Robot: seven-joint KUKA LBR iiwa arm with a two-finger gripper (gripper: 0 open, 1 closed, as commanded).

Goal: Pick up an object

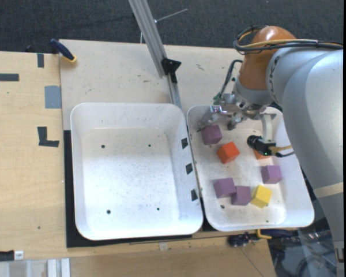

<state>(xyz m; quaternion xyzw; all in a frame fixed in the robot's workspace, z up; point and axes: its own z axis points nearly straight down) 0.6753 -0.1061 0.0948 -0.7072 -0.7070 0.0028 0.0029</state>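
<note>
Two white bins [81, 120] sit on a pale wooden bench [23, 172]

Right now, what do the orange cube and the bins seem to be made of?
Orange cube: probably foam or painted wood, matte, no glints.
Right bin and left bin: likely thin moulded plastic, white with a soft sheen, rounded corners, dark speckling on the left one.

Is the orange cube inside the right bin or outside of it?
Inside. The orange cube lies on the floor of the right bin, within its white rim, between purple blocks.

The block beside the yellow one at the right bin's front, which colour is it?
Purple block, seen in the camera view, touching the yellow block.
</note>
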